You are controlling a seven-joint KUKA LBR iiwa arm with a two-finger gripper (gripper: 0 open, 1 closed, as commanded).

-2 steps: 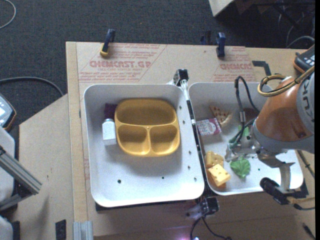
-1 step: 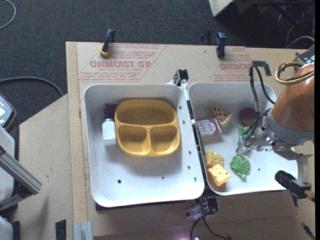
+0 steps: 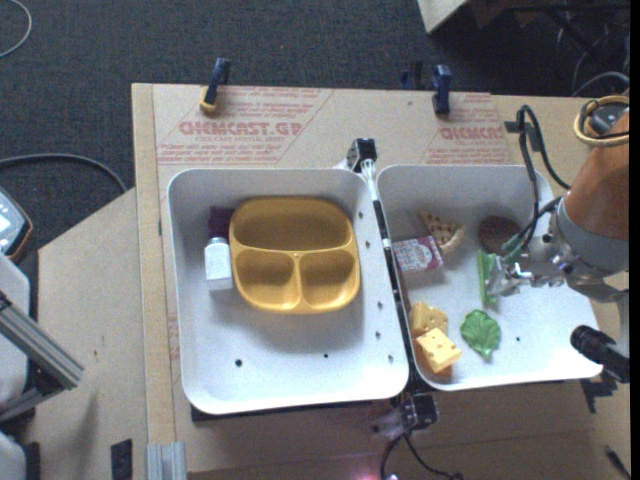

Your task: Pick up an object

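My gripper [image 3: 507, 276] hangs low over the right bin [image 3: 540, 363], reaching in from the right. Its tip is right beside a long green stick-shaped piece [image 3: 486, 278], and I cannot make out whether they touch. Below that lies a green leaf [image 3: 481, 331]. A brown round piece [image 3: 497, 234] sits just above the gripper, next to a waffle-like wedge [image 3: 441, 230]. A pink carton [image 3: 417, 256] lies by the bin's left wall. Two yellow cheese blocks [image 3: 436, 349] rest at the bin's lower left.
The left bin [image 3: 200, 358] holds a yellow divided plate [image 3: 294, 254], a small white bottle [image 3: 218, 264] and a dark purple item [image 3: 220, 218] at the plate's left edge. Blue clamps [image 3: 440, 88] grip the board's far edge. A black clip [image 3: 362, 152] sits where the bins meet.
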